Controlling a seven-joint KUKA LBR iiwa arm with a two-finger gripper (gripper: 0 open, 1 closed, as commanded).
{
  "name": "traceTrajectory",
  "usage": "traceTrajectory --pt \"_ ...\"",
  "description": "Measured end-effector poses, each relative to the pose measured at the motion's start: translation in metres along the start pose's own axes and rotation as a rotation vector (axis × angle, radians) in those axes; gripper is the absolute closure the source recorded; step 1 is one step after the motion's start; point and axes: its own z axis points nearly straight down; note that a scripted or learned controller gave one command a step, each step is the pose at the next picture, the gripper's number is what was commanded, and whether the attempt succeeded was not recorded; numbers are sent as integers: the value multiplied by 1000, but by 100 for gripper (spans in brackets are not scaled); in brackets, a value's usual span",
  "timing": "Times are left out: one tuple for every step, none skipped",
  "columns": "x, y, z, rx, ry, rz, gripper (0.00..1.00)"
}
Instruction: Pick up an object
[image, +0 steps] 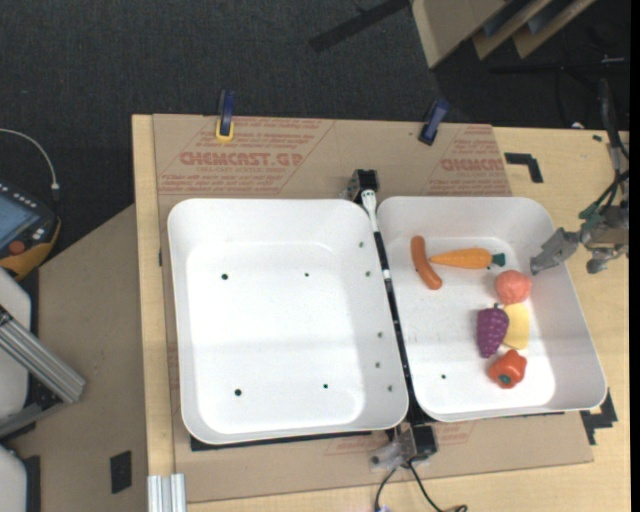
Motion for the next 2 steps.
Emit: traceTrajectory --pt "-4 41 57 0 0 -3 0" --pt "-4 -6 102 9 4 2 0"
